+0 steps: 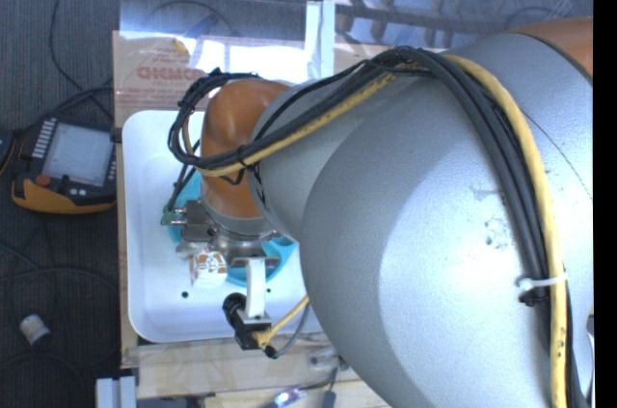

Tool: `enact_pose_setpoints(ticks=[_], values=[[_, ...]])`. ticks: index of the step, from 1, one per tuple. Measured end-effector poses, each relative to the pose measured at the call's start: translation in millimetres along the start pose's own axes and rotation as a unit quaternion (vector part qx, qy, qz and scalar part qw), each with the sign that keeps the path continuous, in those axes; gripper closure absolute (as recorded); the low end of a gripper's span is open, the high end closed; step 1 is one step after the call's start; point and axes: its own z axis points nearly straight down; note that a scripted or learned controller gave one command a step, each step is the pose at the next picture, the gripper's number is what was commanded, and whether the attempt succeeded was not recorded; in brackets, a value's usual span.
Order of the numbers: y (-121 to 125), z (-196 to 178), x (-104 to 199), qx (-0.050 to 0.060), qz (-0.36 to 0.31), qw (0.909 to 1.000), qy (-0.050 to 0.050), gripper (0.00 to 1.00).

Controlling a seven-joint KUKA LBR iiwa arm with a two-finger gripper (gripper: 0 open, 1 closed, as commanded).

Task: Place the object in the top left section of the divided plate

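Grey arm housing (434,232) looms nearest the lens, blocking much of the bench. Below its orange band (231,136), the gripper (207,266) sits low over the left white bin (145,204), and I cannot tell how it is set. A pale, brown-flecked lump just under the wrist may be the object (205,264), though that is unclear. Slivers of the blue divided plate (280,257) peek out beside it. Placement looks near but unconfirmed.
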Motion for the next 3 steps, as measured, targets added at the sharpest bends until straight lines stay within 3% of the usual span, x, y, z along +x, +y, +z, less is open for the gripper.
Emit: enact_pose_setpoints(ticks=[1, 2, 3], values=[[5.0, 46.9, 2.4, -0.008, 0.035, 0.9993, 0.005, 1.0], [0.8, 54.9, -1.1, -0.001, 0.036, 0.9994, 0.0, 0.0], [4.7, -245.5, -85.2, -0.002, 0.013, 0.9999, 0.0, 0.0]])
